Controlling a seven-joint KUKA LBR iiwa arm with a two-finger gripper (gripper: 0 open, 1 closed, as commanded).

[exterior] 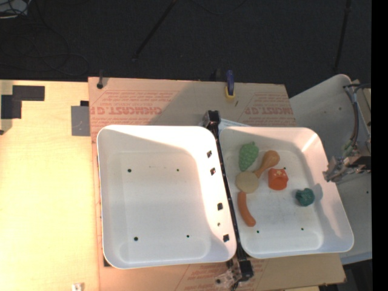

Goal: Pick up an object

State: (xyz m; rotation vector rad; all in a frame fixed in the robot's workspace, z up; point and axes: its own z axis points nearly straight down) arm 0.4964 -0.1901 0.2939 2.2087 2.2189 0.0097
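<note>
While your gripper [332, 173] hung at the right bin's [327, 238] right rim (finger state unreadable), the teal lump [305, 196] lay nearest, just left and below.

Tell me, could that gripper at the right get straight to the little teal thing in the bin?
Probably yes. The gripper sits just outside the right bin, and the teal object lies nearest that side, apart from the red toy and the rest, with nothing over it.
</note>
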